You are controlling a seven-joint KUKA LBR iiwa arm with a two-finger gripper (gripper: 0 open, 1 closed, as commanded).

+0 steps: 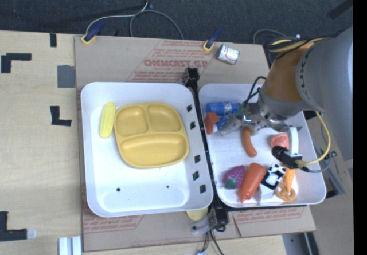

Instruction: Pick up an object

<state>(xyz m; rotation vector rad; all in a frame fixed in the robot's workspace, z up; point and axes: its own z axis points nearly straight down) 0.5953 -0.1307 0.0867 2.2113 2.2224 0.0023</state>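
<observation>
The gripper (232, 125) hangs low over the right bin (309, 191), its tips among the toys just left of the toy sausage (248, 142); whether the tips are spread or closed, and whether anything sits between them, I cannot tell.

The sausage is the nearest candidate for the pick. It looks like hollow moulded plastic, so probably light, stiff and rather slick, and not fragile. A hold across its narrow middle should suit best, since the rounded ends would likely squirt out.

It is a short reddish-orange link lying nearly upright in the view. Up and left of it lie a blue toy (221, 108) and a small red piece (211, 121); below it lies a toy carrot (251, 181).
</observation>
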